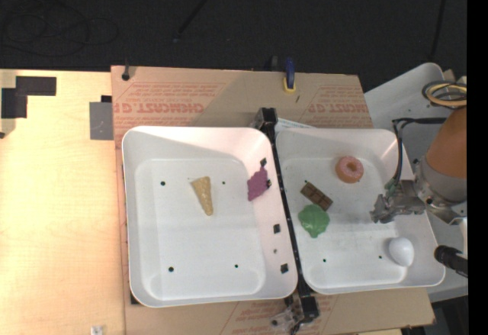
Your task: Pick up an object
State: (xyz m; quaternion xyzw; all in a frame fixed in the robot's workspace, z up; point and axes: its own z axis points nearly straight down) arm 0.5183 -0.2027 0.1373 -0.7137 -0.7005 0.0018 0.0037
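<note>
I am the arm, and I reach in from the right side. My gripper hangs over the right bin, out at about three o'clock in that bin. It looks dark and small from up here, and I cannot tell how it is set. I see nothing held in it.

There are things to pick in both bins. In the right bin, a pink donut lies near twelve o'clock. A brown chocolate bar lies near the middle, toward nine o'clock, and it is tilted. Just below it, almost touching, sits a green lump. A white egg lies down at about four o'clock, near the bin's corner. The egg is the thing nearest my gripper, just below it, but they are apart.

The left bin is beside the right bin, and their walls touch in the middle. In it, a tan cone lies near the middle, with its wide end up toward twelve o'clock. A purple thing leans at three o'clock, against the bin's right wall.

Both bins rest on brown cardboard. A pale wooden bench lies to the left.
</note>
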